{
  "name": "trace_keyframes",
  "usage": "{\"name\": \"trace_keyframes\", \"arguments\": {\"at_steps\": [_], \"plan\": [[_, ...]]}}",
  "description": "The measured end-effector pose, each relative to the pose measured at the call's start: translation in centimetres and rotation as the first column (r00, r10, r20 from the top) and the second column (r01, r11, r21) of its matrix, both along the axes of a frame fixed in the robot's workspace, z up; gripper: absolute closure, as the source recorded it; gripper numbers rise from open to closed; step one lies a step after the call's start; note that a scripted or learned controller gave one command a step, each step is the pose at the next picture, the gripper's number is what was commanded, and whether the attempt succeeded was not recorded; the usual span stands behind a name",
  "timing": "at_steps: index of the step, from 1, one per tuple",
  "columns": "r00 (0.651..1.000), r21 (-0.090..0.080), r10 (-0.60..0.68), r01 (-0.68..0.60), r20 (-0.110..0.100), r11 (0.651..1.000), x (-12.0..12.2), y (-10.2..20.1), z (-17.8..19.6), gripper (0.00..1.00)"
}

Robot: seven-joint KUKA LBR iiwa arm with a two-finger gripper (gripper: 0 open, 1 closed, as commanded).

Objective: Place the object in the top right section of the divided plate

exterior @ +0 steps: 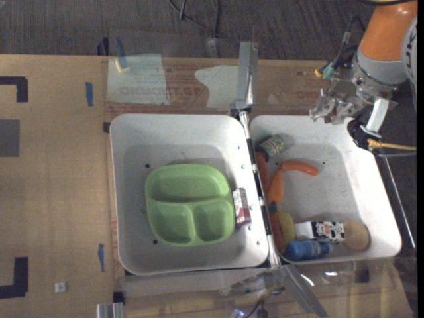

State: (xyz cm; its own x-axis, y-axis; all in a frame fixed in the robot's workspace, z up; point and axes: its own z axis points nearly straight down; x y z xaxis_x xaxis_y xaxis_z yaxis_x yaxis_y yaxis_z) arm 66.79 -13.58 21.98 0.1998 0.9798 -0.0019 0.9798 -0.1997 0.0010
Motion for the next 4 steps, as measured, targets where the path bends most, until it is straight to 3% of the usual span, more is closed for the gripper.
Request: {"name": "trace_keyframes", "arguments": {"at_steps": [1,2,3,4], "plan": [[0.999,0.003,-0.037,0.037,-0.002,0.999,-5.8,4.9,-3.6,1.00],[0.975,0.003,0.222,-0.222,-0.003,0.975,-8.2,14.1,-3.5,1.00],[0.946,0.003,0.323,-0.323,-0.003,0.946,-15.2,22.9,-0.4,1.00],[0.919,0.003,0.395,-0.395,-0.004,0.919,-18.9,27.5,-0.1,1.00]]}}
